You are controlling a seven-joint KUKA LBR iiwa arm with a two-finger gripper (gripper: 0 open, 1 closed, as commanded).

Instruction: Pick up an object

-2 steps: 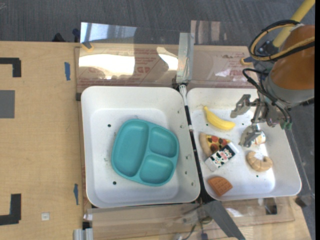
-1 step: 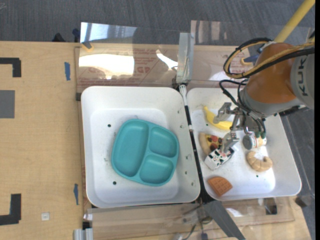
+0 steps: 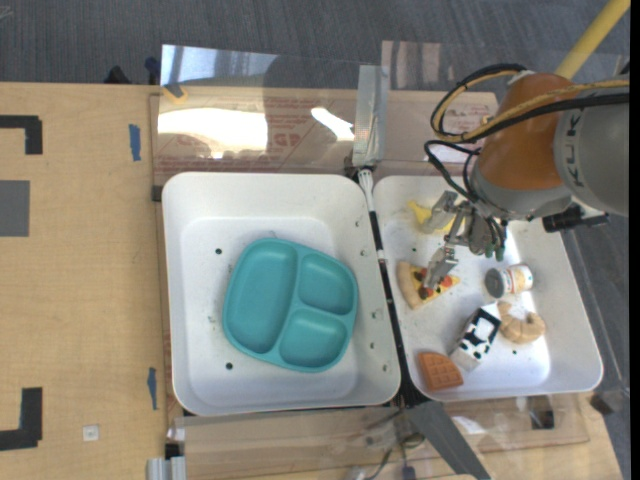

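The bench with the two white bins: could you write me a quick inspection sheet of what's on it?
Surface: bench bearing a left bin and a right bin, side by side.
Job's things: in the right bin, a pizza slice, yellow toy, can, black-and-white carton, waffle, doughnut.
Clutter: teal divided plate in the left bin.
Grippers: gripper low over the pizza slice; grasp cannot be judged.
Cables: black and yellow cables looping over the arm.
Surroundings: grey floor; blue tape on the bench.
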